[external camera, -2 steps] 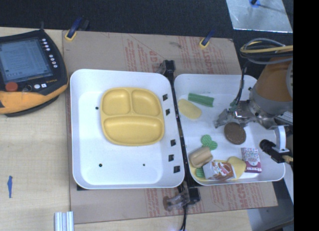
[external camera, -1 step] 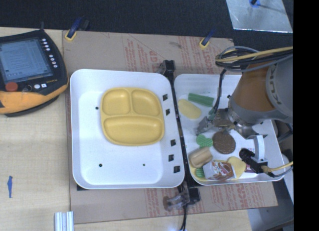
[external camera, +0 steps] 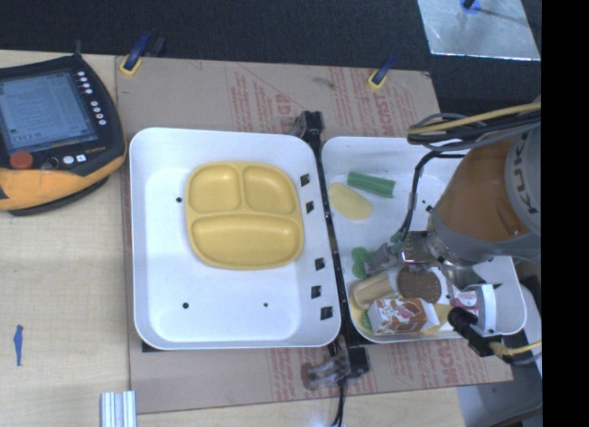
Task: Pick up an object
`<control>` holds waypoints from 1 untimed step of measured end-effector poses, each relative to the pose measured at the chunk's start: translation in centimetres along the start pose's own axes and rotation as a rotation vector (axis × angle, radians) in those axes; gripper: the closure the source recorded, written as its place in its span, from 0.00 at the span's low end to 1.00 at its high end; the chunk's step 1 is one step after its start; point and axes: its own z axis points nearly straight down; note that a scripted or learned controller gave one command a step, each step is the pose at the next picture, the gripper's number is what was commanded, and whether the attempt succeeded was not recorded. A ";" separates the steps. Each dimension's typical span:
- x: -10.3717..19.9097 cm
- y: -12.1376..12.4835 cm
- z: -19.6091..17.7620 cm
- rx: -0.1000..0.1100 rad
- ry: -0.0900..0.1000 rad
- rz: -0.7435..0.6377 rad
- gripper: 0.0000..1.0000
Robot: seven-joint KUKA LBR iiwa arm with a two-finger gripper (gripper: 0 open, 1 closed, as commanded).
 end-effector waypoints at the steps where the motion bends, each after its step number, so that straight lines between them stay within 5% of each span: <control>1: 0.5 2.1 0.0 0.004 0.001 -0.001 0.00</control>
